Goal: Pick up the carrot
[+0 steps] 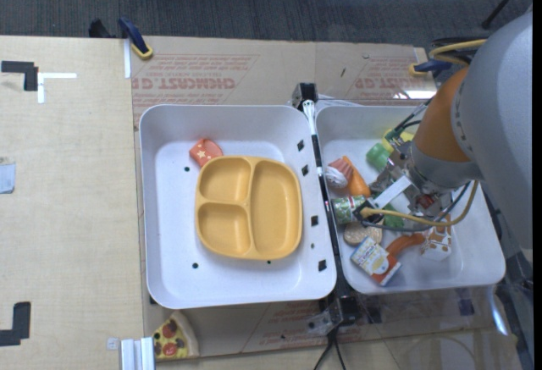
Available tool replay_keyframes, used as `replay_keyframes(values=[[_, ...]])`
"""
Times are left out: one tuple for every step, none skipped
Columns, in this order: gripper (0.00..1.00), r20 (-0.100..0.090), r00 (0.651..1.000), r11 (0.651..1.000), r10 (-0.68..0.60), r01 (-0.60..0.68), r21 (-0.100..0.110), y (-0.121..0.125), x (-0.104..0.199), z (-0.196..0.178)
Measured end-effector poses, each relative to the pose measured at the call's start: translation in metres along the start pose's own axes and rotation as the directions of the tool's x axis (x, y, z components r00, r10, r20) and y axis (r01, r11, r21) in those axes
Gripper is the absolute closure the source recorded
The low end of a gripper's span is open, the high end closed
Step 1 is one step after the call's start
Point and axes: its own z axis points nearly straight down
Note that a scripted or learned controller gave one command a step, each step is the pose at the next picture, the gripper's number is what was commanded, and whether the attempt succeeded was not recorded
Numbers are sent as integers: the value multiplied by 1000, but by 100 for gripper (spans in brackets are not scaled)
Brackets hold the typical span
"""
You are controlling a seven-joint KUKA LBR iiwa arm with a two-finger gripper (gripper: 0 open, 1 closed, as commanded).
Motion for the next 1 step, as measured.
replay_keyframes(values=[[0, 0, 974, 974, 226, -226, 0, 33, 55, 0]])
